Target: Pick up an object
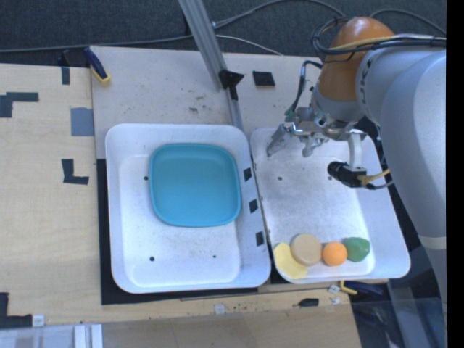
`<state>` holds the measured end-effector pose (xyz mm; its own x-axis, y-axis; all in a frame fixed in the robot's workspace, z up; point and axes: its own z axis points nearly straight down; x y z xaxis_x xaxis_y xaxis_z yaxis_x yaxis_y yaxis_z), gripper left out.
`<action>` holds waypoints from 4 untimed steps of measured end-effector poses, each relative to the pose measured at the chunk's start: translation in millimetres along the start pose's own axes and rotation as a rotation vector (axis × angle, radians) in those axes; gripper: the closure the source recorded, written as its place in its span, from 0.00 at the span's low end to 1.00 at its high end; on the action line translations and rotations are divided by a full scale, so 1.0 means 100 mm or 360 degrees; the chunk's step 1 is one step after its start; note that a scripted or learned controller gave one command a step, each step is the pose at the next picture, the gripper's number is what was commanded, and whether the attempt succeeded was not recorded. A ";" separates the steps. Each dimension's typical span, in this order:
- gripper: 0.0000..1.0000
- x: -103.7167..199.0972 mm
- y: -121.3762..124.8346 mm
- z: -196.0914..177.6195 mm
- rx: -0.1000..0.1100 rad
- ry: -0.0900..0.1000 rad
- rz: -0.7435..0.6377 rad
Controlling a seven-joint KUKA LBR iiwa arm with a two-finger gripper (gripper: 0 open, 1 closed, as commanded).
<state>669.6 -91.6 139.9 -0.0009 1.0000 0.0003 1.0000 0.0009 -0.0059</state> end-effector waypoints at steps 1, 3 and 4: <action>0.00 0.00 -0.01 0.53 -0.0004 -0.0001 0.0000; 1.00 -0.01 0.05 -0.03 -0.0013 -0.0001 0.0001; 1.00 -0.01 0.04 -0.45 -0.0014 -0.0001 0.0001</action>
<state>674.0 -92.7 184.4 -0.0004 1.0000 -0.0002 1.0000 0.0004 0.0027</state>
